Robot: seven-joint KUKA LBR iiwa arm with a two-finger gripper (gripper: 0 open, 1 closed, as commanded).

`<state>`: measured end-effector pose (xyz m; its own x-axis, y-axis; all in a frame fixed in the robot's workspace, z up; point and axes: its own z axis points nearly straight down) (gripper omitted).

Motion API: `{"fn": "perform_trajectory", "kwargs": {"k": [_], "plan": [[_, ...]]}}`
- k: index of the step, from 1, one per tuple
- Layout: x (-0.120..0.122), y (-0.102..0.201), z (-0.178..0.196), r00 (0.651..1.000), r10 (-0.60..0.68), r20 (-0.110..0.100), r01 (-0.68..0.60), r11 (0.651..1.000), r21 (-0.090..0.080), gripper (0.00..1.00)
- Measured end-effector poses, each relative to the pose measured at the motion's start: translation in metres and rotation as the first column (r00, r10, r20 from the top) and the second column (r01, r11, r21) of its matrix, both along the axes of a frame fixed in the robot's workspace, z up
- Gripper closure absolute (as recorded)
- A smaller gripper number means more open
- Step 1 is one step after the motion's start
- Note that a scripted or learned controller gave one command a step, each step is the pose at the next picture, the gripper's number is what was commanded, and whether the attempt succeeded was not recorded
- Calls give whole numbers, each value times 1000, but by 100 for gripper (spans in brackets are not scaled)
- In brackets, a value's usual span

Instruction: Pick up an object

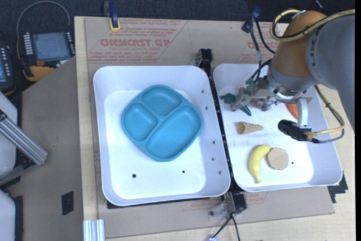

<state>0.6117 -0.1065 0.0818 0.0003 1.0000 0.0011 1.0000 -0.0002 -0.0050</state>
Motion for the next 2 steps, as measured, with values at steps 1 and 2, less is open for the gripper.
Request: {"fn": "perform_trajectory", "kwargs": {"k": [1,2], "plan": [[1,0,13,1000,0,5,0,1000,-1,100],[-1,4,76,1000,1,11,-1,1000,-2,100]]}}
